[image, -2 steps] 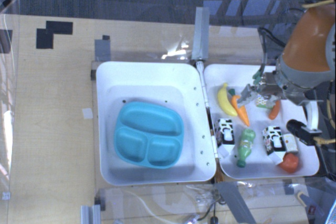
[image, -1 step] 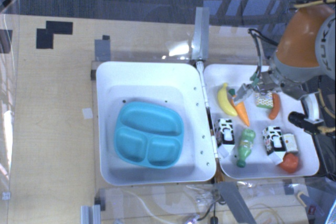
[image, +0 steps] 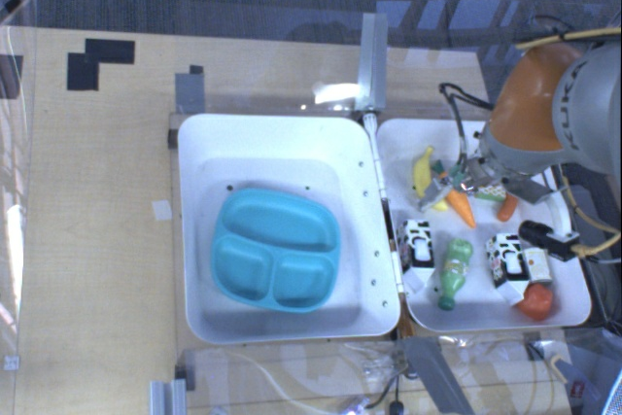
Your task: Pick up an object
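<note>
The right bin [image: 573, 306] holds several small toys. A yellow banana [image: 423, 170] lies at its upper left, with an orange carrot [image: 462, 207] just below and right of it. My gripper [image: 457, 180] is low in this bin, right between the banana and the carrot, and its tip is lost among them. A second small orange piece [image: 507, 207] lies to the right. Lower down are a green bottle [image: 452, 271], two black-and-white cartons [image: 419, 243] [image: 505, 258] and a red tomato [image: 536, 300].
The left bin [image: 194, 209] holds a blue divided plate [image: 275, 248]. A metal post [image: 373, 63] stands at the back between the bins. The arm's grey and orange body [image: 544, 102] hangs over the right bin's upper right corner, with a black cable [image: 549, 238] beside it.
</note>
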`<action>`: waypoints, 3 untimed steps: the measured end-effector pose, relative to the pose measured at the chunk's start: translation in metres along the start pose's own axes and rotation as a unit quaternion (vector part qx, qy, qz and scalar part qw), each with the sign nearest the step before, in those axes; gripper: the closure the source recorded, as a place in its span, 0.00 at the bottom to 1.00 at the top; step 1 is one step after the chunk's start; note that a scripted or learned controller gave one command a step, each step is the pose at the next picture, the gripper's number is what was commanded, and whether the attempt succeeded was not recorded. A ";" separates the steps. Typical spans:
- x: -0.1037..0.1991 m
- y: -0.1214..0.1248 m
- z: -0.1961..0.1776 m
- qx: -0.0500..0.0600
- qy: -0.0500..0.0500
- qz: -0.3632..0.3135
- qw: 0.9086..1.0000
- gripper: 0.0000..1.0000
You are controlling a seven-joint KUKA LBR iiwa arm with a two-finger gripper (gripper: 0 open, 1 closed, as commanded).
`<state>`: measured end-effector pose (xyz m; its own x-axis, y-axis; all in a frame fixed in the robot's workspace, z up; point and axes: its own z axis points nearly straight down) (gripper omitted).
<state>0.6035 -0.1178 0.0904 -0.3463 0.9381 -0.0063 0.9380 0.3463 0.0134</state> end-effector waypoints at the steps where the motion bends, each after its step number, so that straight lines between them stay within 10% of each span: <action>1: 0.000 0.002 -0.012 -0.003 -0.001 -0.001 1.000 1.00; 2: -0.001 -0.016 -0.014 0.004 0.002 0.000 1.000 1.00; 3: -0.005 0.030 -0.115 0.003 0.001 0.005 1.000 1.00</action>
